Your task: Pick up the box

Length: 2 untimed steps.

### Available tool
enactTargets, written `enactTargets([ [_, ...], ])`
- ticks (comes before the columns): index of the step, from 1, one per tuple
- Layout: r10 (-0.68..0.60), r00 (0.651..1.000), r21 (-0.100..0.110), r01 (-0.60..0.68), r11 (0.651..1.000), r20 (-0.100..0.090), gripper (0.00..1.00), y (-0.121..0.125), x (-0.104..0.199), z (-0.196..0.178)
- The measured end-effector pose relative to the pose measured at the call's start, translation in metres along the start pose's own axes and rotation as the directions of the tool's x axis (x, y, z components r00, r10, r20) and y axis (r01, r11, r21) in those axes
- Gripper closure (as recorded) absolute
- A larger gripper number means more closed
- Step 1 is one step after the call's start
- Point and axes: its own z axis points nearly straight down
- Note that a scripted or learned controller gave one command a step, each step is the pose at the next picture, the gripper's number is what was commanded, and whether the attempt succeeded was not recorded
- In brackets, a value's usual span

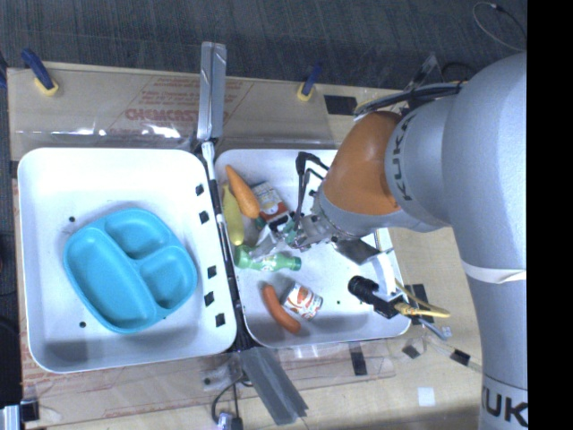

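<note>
Box [267, 202] sits in the right bin [358, 325], up by its divider-side wall, wedged btw the carrot [242, 191] and the green bottle [269, 260]. Pincer [300, 231] is just beside it, twd the bin's middle. Can't tell its state tbh.

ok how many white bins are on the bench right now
2. The left bin holds a blue divided plate; the right bin holds the cluttered items under the arm, which may hide some.
</note>
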Motion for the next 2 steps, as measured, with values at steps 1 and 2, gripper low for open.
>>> enactTargets([
  [1, 0.115, 0.993, 0.006, -0.115, 0.993, 0.003, 0.00, 0.065, -0.009, 0.014],
  [2, -0.050, 0.999, 0.014, 0.051, 0.999, -0.003, 0.00, 0.058, -0.027, -0.205],
])
